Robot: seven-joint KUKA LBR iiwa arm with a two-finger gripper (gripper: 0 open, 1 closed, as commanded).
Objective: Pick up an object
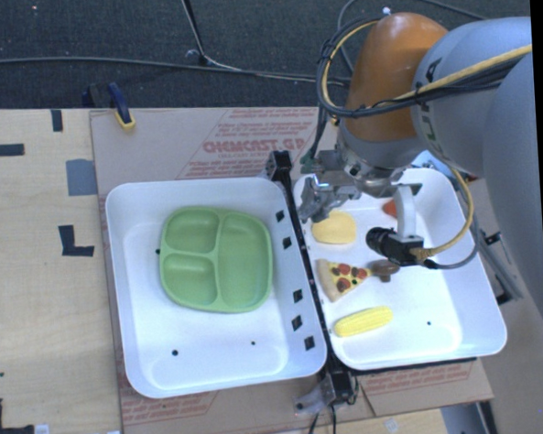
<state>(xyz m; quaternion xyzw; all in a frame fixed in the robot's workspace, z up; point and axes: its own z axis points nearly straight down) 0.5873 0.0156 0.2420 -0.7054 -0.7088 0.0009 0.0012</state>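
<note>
In the right bin [462, 333] lie a pale yellow toy food piece [335, 229], a pizza slice [340, 278] and a yellow corn cob [362, 321]. A small red item [390, 208] peeks out from behind the arm near the bin's back. My gripper [320, 196] hangs low over the bin's back left corner, just above and behind the pale yellow piece. Nothing shows in its grasp. The grey arm with its orange band [392, 62] covers the back of the bin.
The left bin [134, 293] holds a green divided plate [216, 259]. A black divider rail [295, 256] runs between the two bins. A black cable end [397, 246] dangles over the right bin beside the pizza slice.
</note>
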